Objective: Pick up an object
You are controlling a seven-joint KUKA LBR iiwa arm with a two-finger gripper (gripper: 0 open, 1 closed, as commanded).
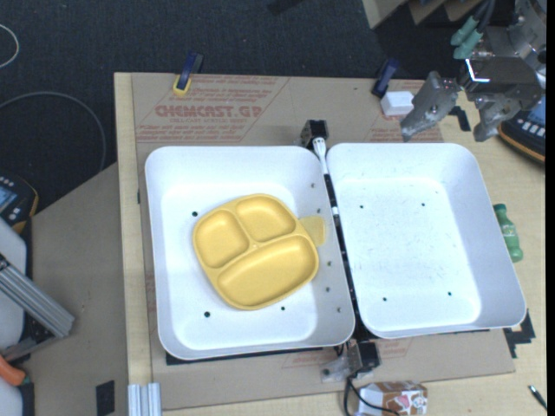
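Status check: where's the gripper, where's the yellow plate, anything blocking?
Gripper up beyond the right bin's far rim, jaws spread, holding nothing. Yellow divided plate flat in left bin, untouched. Nothing on or beside the plate.

Red print reading "CHEMCAST G.P" is seen on the brown board (217,107) under the bins, just behind the left bin (165,232); a smaller red line above it is too blurred to be read; similar red print behind the right bin (486,232) cannot be made out.
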